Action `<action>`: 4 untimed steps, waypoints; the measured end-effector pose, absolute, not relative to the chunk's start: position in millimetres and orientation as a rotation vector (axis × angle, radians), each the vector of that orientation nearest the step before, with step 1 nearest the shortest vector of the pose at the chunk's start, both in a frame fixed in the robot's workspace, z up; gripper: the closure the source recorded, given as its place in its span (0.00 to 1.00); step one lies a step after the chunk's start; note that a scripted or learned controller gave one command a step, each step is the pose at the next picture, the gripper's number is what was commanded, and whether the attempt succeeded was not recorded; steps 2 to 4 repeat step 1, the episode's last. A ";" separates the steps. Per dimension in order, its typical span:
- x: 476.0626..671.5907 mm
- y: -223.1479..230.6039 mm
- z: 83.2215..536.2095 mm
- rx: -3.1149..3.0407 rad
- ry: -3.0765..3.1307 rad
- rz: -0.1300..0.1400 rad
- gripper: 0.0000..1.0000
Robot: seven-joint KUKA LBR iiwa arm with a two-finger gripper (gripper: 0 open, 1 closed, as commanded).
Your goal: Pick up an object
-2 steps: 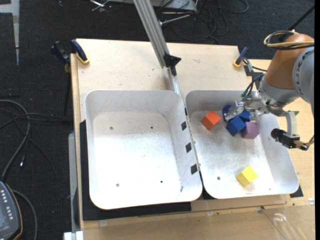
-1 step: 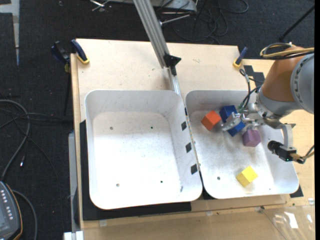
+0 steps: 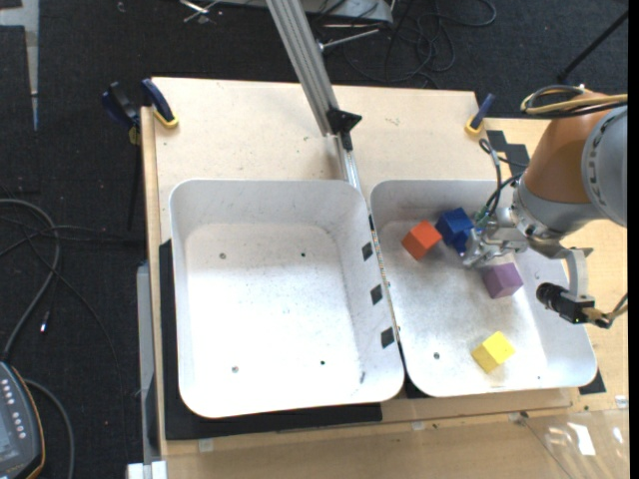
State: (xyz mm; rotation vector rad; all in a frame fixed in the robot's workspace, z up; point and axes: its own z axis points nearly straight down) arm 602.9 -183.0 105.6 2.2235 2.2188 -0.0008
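Claw point(image 3: 486, 255) seemingly touching purple block point(image 3: 502, 279), mid-bin.

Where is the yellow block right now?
In the camera view, the yellow block lies in the right bin, near its front edge, apart from and below the purple block and the gripper.

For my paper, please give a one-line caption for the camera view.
KUKA arm's gripper low in the right bin among blue block, orange block, purple block; yellow block apart.
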 end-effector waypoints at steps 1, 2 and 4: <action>602.7 -183.3 115.1 2.226 2.218 -0.001 1.00; 602.7 -183.3 115.1 2.226 2.218 -0.001 1.00; 602.7 -183.3 115.1 2.226 2.218 -0.001 1.00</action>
